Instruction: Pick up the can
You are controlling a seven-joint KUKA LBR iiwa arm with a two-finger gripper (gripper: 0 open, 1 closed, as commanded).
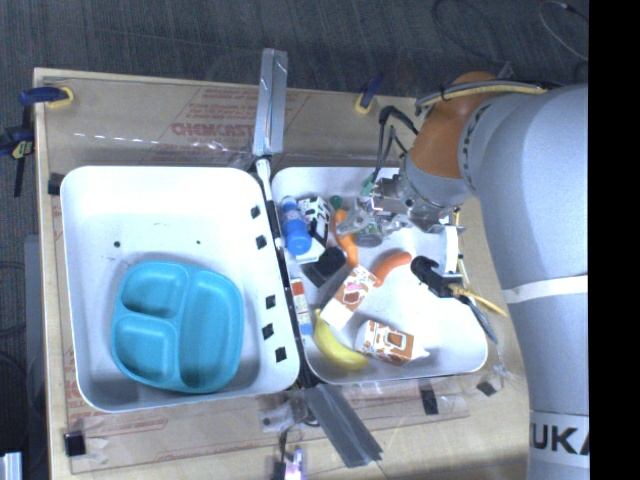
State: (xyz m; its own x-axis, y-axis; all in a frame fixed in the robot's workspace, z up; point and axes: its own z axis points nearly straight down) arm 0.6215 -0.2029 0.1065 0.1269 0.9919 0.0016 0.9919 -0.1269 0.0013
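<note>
Seemingly the reach was in hand; the tool [372,211], its grip state not discernible, was poised over the right bin [470,353]; the can [296,230] lay along the bin's left wall, so a leftward shift was judged needed.

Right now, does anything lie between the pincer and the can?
Yes. The pincer hangs over the right bin, and the blue can lies by its left wall. Between them lie a black-and-white item and an orange piece.
</note>
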